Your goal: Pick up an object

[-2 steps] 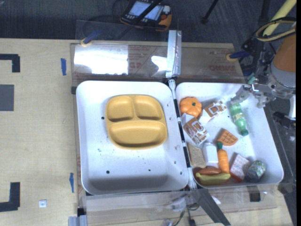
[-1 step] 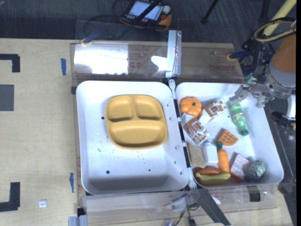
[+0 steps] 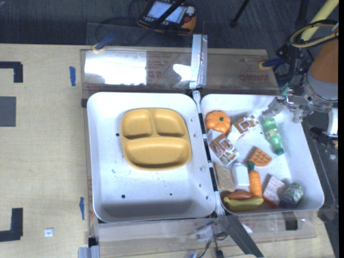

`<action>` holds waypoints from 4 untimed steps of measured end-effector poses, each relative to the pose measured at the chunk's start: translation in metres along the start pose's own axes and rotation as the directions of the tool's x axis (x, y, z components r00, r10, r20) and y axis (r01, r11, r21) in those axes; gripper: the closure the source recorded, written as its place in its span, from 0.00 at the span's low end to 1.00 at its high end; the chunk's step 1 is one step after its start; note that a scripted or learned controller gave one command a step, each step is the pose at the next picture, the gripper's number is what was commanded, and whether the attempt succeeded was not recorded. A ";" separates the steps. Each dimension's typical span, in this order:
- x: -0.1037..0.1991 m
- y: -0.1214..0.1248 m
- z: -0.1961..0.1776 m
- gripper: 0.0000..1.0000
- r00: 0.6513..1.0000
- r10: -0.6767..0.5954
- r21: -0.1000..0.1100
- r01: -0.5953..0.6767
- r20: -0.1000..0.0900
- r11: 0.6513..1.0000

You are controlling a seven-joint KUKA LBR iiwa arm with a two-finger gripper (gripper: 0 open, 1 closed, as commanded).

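Just below the gripper (image 3: pixel 280 102), whose grip I cannot tell, the small green plastic bottle (image 3: pixel 272 134) looks light, slick; pinch its middle.

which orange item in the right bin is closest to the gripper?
The waffle: it lies nearer the gripper than the pumpkin by the divider or the carrot further down.

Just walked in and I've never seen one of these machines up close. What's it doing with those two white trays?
A robot arm reaches in from the right, and its tool hangs over the far edge of the right bin, close to a green bottle. That bin holds a heap of toy food: an orange pumpkin, a waffle, a carrot and more. The left bin holds a yellow divided plate. Nothing appears to be lifted yet.
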State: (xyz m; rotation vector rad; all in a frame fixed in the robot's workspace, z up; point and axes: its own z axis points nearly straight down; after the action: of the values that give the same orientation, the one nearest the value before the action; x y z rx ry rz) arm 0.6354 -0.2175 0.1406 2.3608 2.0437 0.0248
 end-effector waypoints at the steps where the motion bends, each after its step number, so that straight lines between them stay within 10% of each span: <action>1: 0.000 0.001 0.001 0.00 1.000 -0.011 -0.003 0.011 0.000 1.000; 4: 0.002 0.003 0.002 0.00 1.000 -0.008 -0.012 0.008 0.002 1.000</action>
State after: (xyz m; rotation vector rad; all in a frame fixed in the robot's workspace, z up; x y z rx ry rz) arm 0.6391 -0.2162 0.1384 2.3453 2.0462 0.0342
